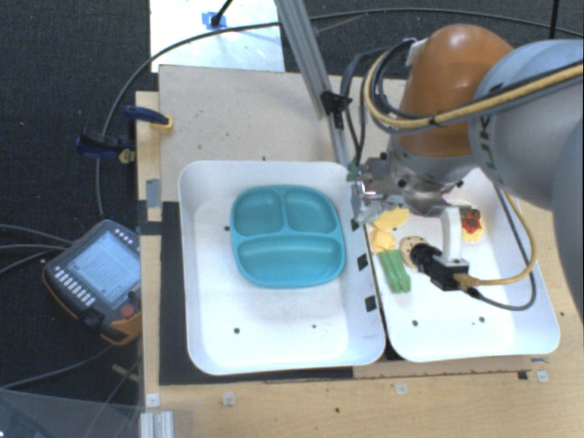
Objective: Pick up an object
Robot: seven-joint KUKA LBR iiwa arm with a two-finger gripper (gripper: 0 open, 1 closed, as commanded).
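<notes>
Small items, a yellow piece (391, 219) and a green piece (396, 270), are lying in the right bin (511, 336). The pincer (429, 210) is hovering over them, so nothing appears lifted yet.
</notes>
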